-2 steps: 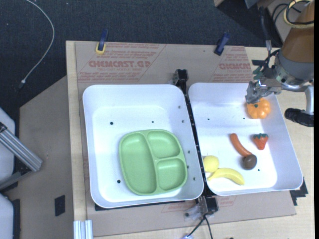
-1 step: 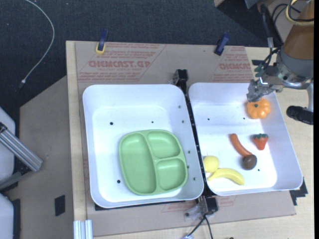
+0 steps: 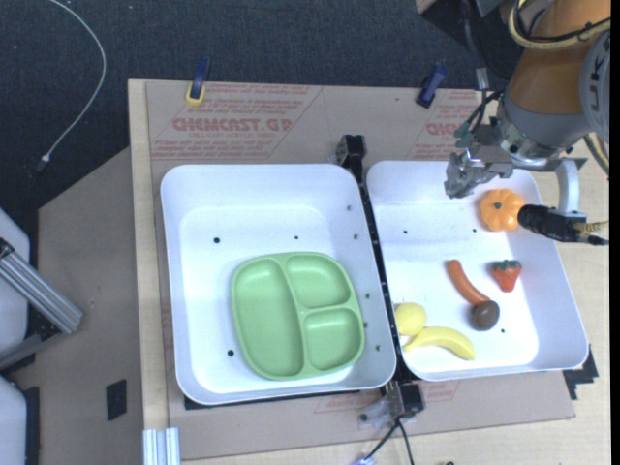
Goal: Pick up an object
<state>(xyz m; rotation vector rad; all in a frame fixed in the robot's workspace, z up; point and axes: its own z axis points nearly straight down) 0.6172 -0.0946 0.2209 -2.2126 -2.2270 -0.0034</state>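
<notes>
My gripper (image 3: 464, 183) hangs over the far part of the right bin (image 3: 426, 216), just left of an orange pumpkin (image 3: 500, 210). Nothing shows between its fingers. Lower in that bin lie an orange-red sausage (image 3: 465, 282), a small strawberry (image 3: 507, 274), a brown round piece (image 3: 483, 315), a yellow banana (image 3: 445, 342) and a yellow lemon (image 3: 410, 317). The arm with its orange band comes in from the upper right.
The left bin (image 3: 194, 211) holds a green divided plate (image 3: 294, 314). A black clamp (image 3: 351, 150) sits between the bins at the far edge. Blue and yellow clips (image 3: 198, 81) pin the cardboard sheet under the bins.
</notes>
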